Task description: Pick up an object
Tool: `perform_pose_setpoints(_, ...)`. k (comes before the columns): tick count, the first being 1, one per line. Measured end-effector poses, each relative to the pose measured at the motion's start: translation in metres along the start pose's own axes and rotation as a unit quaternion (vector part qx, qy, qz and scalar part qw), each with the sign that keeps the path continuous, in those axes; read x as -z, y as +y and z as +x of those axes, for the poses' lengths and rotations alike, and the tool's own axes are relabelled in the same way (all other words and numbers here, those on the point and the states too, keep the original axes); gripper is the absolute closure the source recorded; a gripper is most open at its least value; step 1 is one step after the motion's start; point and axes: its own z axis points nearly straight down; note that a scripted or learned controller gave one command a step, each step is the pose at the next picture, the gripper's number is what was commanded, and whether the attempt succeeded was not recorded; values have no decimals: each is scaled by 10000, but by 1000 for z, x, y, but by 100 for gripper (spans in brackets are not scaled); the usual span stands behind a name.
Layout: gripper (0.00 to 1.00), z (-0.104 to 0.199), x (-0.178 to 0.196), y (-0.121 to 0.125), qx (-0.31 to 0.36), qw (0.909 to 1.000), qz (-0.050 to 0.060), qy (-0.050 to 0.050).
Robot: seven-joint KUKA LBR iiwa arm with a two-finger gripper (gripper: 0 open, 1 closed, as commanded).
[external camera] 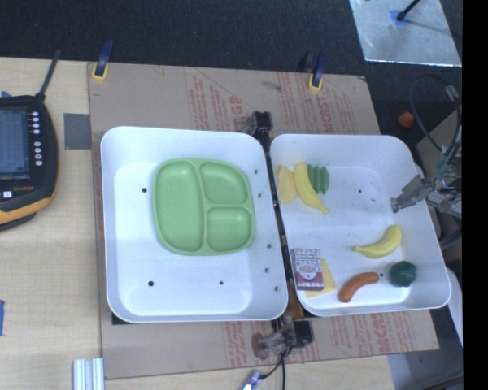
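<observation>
Grey metal marked the claw at the right rim of the right bin, where it hung over the wall with nothing visible between its tips; whether they stood apart or together could not be told at that size. The task was judged to be at its earliest step, the approach, with no object yet chosen or touched.

Nearest the claw lay a yellow banana, just below it and slightly inward. Further below sat a dark green round fruit, with an orange sausage-shaped piece beside that. Well away toward the bin's far side lay a second banana between a pale yellow piece and a green pod, the three nearly touching (an awkward cluster for a clean grasp). A small printed packet rested on a yellow wedge at the lower far corner.

Beyond that bin, the left bin held a green divided plate.

The next move would probably call for travelling inward and down over the lone banana.
</observation>
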Motion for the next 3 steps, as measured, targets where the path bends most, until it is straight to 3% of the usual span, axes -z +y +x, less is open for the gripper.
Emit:
perform_pose_setpoints(1,0,15,-140,75,7,10000,18,-2)
perform_pose_setpoints(2,0,-18,-121,-1,1,10000,6,-5)
perform_pose_setpoints(3,0,-11,-180,33,14,10000,-38,-19)
